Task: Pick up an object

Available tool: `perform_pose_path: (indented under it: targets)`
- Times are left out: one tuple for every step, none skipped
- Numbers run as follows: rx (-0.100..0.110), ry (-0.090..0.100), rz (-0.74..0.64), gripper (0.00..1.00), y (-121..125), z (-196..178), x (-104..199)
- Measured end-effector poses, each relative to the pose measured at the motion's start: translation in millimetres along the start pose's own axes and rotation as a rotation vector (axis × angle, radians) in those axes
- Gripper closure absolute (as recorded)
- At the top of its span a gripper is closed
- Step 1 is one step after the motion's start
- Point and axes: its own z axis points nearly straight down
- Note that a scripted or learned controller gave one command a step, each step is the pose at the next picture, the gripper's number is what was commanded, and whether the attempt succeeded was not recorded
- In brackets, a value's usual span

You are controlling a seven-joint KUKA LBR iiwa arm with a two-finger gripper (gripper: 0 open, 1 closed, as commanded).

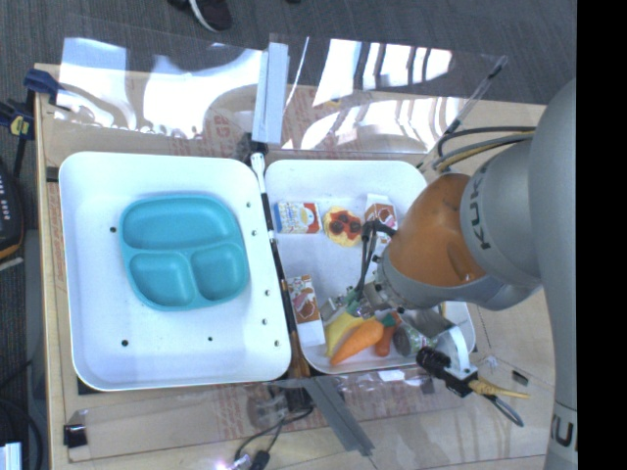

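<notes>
At the near end of the right bin [294, 179]: carrot [359, 341] and banana [338, 333] touching | gripper [377, 306] just above them, grip state cannot tell | risk: crowded pile, adjacent item dragged | far end: small packets [297, 216] apart | left bin: blue tray [184, 250].

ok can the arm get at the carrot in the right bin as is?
Probably yes. The carrot lies beside the banana near the right bin's front edge, top side exposed, with the end effector just above it.
</notes>
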Motion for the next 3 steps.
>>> perform_pose_path:
  targets:
    - [0.005, 0.016, -0.013, 1.0, 2, -8, 6]
    - [0.0, 0.0, -0.002, 0.0, 1, -11, -3]
    - [-0.005, -0.01, -0.037, 0.0, 11, -6, 3]
